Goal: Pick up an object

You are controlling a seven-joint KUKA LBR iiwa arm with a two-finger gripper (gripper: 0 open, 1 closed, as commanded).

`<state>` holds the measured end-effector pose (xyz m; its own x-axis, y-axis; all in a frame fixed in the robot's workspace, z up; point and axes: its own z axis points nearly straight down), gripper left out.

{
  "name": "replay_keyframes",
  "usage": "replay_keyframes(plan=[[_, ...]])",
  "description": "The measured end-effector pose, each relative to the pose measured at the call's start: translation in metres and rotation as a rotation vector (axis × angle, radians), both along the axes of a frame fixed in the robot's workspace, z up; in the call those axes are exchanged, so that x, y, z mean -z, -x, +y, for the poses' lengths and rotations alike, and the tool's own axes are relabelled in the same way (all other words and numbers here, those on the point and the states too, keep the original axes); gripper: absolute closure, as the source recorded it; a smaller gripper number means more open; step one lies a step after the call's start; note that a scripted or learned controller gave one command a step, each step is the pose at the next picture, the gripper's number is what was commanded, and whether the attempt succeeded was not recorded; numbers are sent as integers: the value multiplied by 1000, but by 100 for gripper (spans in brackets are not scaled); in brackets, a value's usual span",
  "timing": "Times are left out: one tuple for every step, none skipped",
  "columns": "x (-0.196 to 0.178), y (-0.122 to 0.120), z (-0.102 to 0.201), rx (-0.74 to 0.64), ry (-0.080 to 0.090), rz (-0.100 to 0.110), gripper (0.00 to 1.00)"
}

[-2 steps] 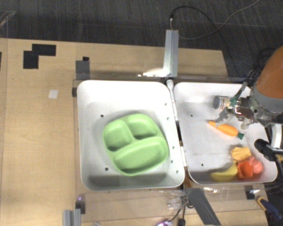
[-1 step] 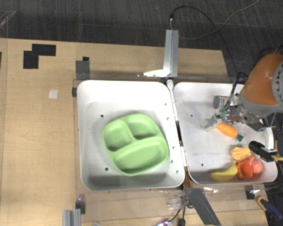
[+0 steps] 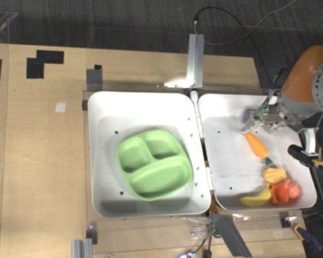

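Note:
In the right bin [image 3: 226, 160] lie an orange carrot [image 3: 257, 144], a yellow corn piece [image 3: 274, 174], a red tomato-like toy [image 3: 285, 191] and a yellow banana [image 3: 257, 199], clustered toward the near right corner. My gripper [image 3: 261, 117] hovers over the bin's far right part, just above the carrot's far end. Nothing shows between its fingers.
A green divided plate [image 3: 153, 164] lies in the left bin [image 3: 105, 144]. A metal post [image 3: 196, 61] stands behind the divider between the bins. The arm's orange band [image 3: 307, 77] enters from the right. Black cables run across the dark floor behind.

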<state>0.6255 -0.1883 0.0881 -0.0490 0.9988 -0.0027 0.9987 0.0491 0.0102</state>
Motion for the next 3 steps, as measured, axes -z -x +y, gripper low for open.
replay_keyframes(plan=[[-1, 51, 50, 176, -4, -2, 0], [-14, 48, 52, 176, -7, -10, 100], [-98, 39, 136, 114, -4, 4, 100]])
